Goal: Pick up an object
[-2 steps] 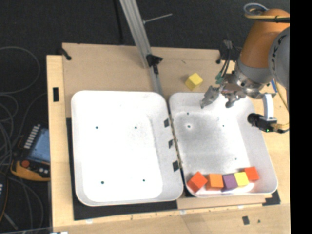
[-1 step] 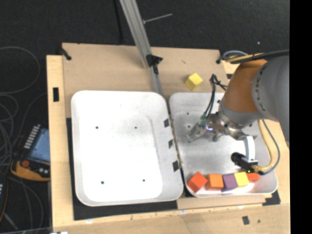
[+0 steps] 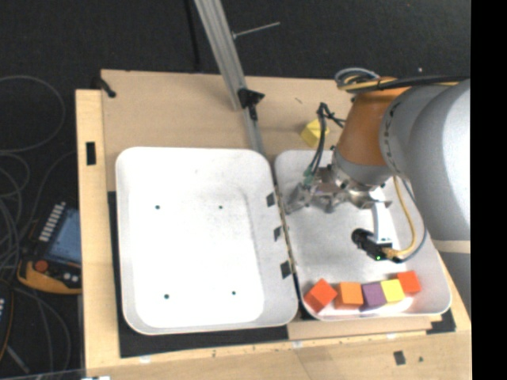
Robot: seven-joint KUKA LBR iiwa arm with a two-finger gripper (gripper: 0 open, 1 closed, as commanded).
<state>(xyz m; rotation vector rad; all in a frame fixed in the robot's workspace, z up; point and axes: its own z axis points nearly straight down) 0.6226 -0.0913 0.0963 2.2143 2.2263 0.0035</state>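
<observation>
Down at the near end of the right bin (image 3: 317, 172) sit my blocks, five of them in a row along the bottom wall. They are small cubes with bright, plain sides. From left to right I see a red-orange block (image 3: 321, 293), an orange block (image 3: 349, 293), a purple block (image 3: 371, 294), a yellow block (image 3: 392, 290) and another red-orange block (image 3: 409, 282). They are packed close, each one touching the next. The first block on the left is turned a little, so a corner points out. The row bends up a bit toward the right.

My gripper (image 3: 305, 198) is well apart from the blocks. It hangs over the far left part of the same bin, close to the wall between the two bins. I cannot tell how my gripper is set, because it looks dark and blurry from up here. I see no block in it.

My arm (image 3: 428, 157) is big and grey, with an orange band (image 3: 362, 133) above the wrist. It comes in from the right and covers the far right corner of the bin. A black cable with a small green light hangs below the wrist.

Beside this bin is the left bin (image 3: 190, 236), white with some grey specks. Both bins rest on a tan bench (image 3: 158, 101). A grey metal pole (image 3: 222, 38) leans in from the top. A small yellow thing (image 3: 312, 133) lies on the bench just past the right bin.
</observation>
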